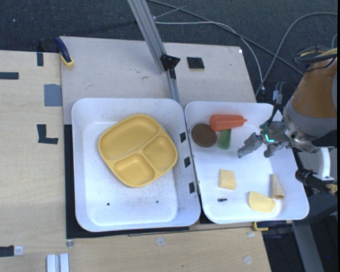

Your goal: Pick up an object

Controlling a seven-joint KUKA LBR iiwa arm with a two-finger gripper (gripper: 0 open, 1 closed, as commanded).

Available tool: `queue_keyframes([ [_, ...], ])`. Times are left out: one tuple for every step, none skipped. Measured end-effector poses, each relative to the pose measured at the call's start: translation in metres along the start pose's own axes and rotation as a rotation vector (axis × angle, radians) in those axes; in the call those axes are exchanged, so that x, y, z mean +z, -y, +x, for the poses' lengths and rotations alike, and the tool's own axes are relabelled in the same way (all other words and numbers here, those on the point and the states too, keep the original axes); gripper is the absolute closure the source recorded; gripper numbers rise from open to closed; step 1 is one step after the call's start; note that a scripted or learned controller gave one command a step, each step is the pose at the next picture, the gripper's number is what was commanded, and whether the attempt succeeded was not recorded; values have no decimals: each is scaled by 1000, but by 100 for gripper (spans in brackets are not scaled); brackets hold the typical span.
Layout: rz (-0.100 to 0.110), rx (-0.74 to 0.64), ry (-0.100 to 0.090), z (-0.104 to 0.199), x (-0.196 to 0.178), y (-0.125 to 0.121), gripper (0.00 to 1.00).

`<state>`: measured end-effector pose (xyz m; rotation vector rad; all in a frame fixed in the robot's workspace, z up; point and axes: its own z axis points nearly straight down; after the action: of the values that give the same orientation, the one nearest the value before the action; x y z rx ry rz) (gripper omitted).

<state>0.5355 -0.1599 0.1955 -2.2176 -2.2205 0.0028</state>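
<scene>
Starting at the left of the frame, the pale wooden tabletop [22,169] is running off the left and bottom edges, and small grey patches on it are too small to identify. Two shallow white bins are lying side by side at the centre. The left bin [85,208] is carrying one yellow plastic plate with three compartments [137,149]. The right bin [238,211] is holding six loose things: one round brown disc [204,135], one orange carrot-shaped piece [226,121] touching one small green block [224,139], one pale yellow cube [227,179], one yellow wedge [262,202], and one tan cone-like piece [277,186]. The exact kinds of these are hard to make out. At the right edge, the grey and orange arm is being cut off by the frame, reaching leftward and down over the right bin. Its gripper [255,145] is hovering just right of the green block with fingers spread apart, gripping nothing.
</scene>
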Motion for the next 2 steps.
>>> queue_keyframes([
  [-2,0,0,0,-1,0,0],
  [3,1,1,-5,46,6,0],
])
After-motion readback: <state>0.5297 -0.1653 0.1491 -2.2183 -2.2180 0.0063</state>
